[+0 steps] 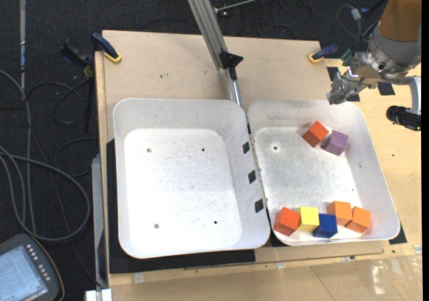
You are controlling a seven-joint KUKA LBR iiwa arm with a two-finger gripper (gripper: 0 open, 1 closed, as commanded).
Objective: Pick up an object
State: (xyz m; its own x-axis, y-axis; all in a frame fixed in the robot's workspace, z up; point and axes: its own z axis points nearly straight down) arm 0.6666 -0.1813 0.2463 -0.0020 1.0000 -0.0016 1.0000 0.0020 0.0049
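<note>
Hovering my gripper [340, 94] over the right bin's [375, 159] far corner, carrying nothing, I am judging the approach unfinished, needing a descent toward the nearby orange cube [315, 133].

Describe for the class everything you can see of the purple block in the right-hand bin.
The purple block is a small cube, pale violet, matte, looking like painted wood or foam. It sits on the floor of the right bin, toward its far side, turned at an angle to the bin's edges. Its upper left corner meets or nearly meets an orange block; whether they touch cannot be told. Nothing else is near it. The tool is above the bin's far rim, apart from the block.
</note>
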